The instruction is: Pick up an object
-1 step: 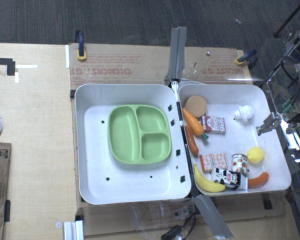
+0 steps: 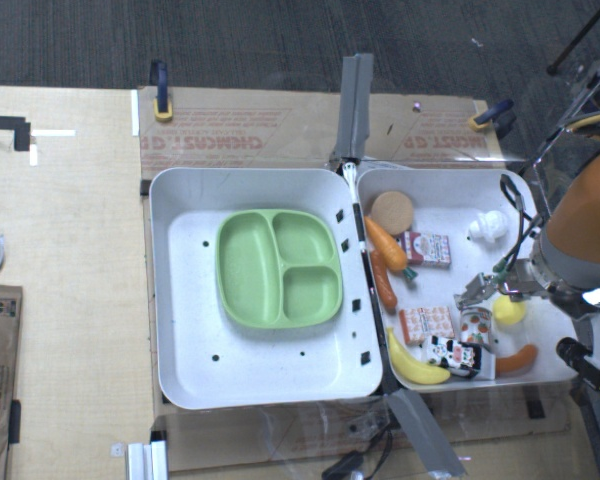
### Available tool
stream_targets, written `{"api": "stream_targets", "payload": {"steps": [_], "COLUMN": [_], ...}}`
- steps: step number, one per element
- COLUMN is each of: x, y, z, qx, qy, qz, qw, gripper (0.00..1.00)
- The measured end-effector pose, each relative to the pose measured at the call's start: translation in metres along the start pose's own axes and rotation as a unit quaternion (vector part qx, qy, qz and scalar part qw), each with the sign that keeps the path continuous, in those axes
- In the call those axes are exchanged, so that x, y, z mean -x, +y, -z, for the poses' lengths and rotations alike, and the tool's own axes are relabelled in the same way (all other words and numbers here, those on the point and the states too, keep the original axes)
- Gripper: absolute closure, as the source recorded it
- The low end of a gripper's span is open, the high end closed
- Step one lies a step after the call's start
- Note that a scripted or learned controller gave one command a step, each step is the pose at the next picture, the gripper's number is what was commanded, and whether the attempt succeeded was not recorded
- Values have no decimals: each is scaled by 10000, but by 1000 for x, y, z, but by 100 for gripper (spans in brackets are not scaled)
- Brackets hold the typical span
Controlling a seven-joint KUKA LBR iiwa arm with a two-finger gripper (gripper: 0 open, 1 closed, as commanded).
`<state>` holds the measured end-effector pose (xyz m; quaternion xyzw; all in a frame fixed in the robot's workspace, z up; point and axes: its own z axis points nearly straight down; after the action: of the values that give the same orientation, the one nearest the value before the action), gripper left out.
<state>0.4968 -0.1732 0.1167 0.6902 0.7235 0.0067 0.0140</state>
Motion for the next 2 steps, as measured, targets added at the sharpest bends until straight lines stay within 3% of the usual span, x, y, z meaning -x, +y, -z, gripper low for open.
{"api": "stream_targets", "payload": {"steps": [1, 2], "x": [-22, -30], "y": [-9, -16], "z": [3, -21], "qx": [-154, -116], "qy": [31, 22], "qz": [-1639, -1856], "qw": [9863, 9826], "gripper": [0, 0]}}
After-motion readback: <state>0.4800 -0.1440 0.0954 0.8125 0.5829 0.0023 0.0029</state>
